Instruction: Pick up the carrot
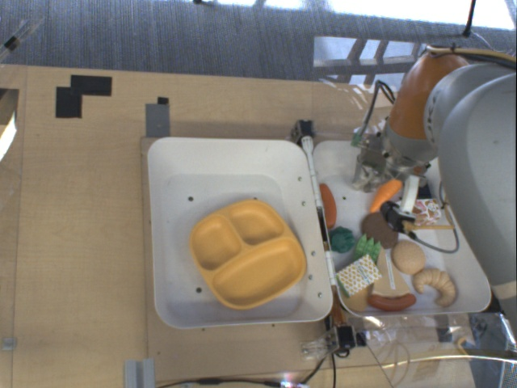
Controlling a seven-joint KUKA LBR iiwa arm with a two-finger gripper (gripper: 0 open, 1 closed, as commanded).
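The carrot [386,193] is a short orange piece lying tilted in the upper middle of the right bin [343,156]. My gripper [380,176] hangs directly over its upper end, below the orange-banded wrist [420,95]. The gripper body hides the carrot's top and where it touches. Whether the carrot is off the bin floor I cannot make out.
The right bin also holds a red sausage [327,204], a green broccoli [342,238], a brown cookie [378,231], a checkered block [358,275], a bun [409,257], a croissant [436,285] and a second sausage [392,301]. A yellow divided plate [246,253] lies in the left bin [174,184].
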